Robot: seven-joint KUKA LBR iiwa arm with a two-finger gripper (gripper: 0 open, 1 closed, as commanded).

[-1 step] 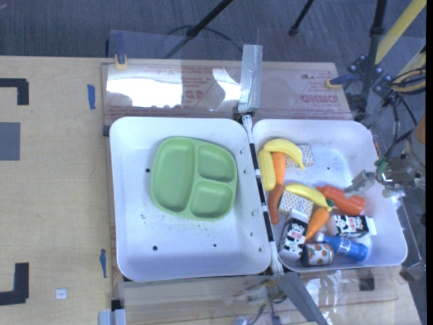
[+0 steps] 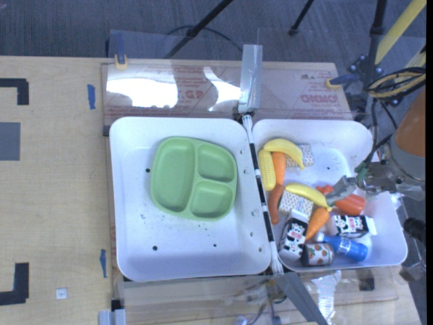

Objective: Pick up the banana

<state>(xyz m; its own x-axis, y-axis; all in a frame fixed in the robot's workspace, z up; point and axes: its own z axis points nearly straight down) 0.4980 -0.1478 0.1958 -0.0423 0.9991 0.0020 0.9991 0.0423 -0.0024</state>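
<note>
A curved yellow banana [image 2: 285, 148] lies at the back left of the right bin [image 2: 388, 244], next to a yellow corn cob [image 2: 268, 170]. A second, straighter yellow banana-like piece [image 2: 307, 194] rests in the middle of the same bin. My gripper [image 2: 346, 184] reaches in from the right and hangs low over the bin's right half, just right of that second piece and above a red-orange toy [image 2: 350, 204]. It stands well apart from the curved banana. Nothing shows in its grasp.
The right bin also holds several carrots [image 2: 317, 224], two cow-patterned cartons [image 2: 292, 235], a small can [image 2: 318, 252] and a blue bottle [image 2: 349, 249]. In the left bin [image 2: 128, 242] lies a green divided plate [image 2: 194, 177]. A clear panel stands behind both bins.
</note>
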